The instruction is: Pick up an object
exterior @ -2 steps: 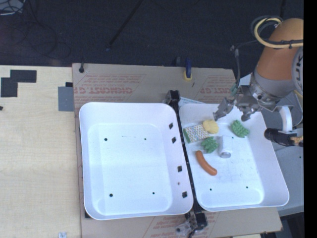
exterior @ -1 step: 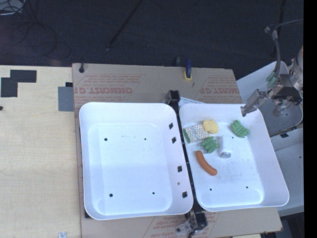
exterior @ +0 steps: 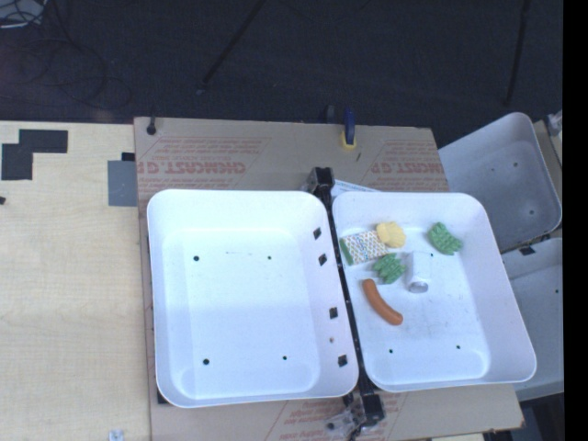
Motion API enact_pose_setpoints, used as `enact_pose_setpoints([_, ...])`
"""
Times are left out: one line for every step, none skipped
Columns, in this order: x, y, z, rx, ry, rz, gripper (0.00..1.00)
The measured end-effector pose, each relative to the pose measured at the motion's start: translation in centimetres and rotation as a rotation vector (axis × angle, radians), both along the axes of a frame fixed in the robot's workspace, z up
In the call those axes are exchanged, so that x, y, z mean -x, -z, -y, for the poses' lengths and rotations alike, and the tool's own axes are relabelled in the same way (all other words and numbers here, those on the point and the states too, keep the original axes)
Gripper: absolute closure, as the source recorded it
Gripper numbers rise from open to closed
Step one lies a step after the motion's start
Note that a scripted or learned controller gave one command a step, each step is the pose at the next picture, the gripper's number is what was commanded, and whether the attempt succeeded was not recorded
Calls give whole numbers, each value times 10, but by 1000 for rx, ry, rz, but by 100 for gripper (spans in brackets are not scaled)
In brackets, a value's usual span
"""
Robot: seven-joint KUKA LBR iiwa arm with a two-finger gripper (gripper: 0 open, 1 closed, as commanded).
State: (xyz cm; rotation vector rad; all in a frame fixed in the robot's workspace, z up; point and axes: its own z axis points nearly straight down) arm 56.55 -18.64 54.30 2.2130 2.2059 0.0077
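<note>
The right bin (exterior: 496, 338) holds several small objects near its back left. An orange sausage-shaped piece (exterior: 381, 302) lies slantwise toward the middle. Behind it sit a green leafy piece (exterior: 389, 268), a patterned white-and-green packet (exterior: 364, 245) and a yellow lump (exterior: 390, 234). A second green piece (exterior: 445, 238) lies apart to the right. A small grey metal cylinder (exterior: 418, 285) stands right of the sausage.
The left bin (exterior: 165, 338) sits beside the right one on a cardboard sheet (exterior: 230, 159). A black clip strip (exterior: 333, 274) joins the bins. A grey metal plate (exterior: 505, 177) stands at the far right. A blue-and-yellow clamp (exterior: 349, 132) sits at the cardboard's back edge.
</note>
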Motion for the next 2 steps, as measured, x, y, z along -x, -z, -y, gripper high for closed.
enact_pose_setpoints([-1,0,-4,-8,-8,-20,100])
enact_pose_setpoints([7,252,-23,-14,-4,-34,100])
